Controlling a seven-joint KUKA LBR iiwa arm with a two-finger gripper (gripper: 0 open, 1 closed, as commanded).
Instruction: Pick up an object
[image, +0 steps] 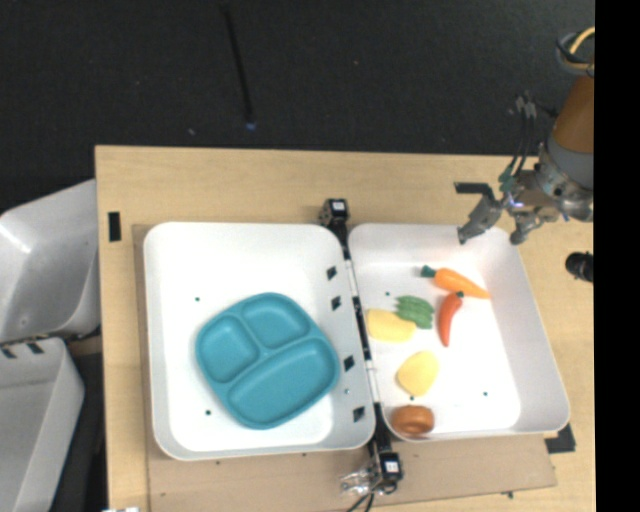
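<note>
Jaws: spread apart, nothing between them; the gripper (497, 222) hangs over the far rim of the right bin (535, 330).
Nearest target: toy carrot (460, 282), just below the fingers and touching the red chili pepper (449, 318).
Risk, crowding: carrot and pepper lie against each other, so a closing finger could land on both and pinch neither.
Risk, wall: a descent this near the rim may clip the bin edge.
Other candidates: green leafy piece (414, 310) overlapping the yellow piece (388, 325); pale yellow lemon-like piece (418, 373) apart; brown round piece (412, 420) tight in the near corner.
Left bin (170, 300): holds a blue divided plate (266, 358), well away.
</note>
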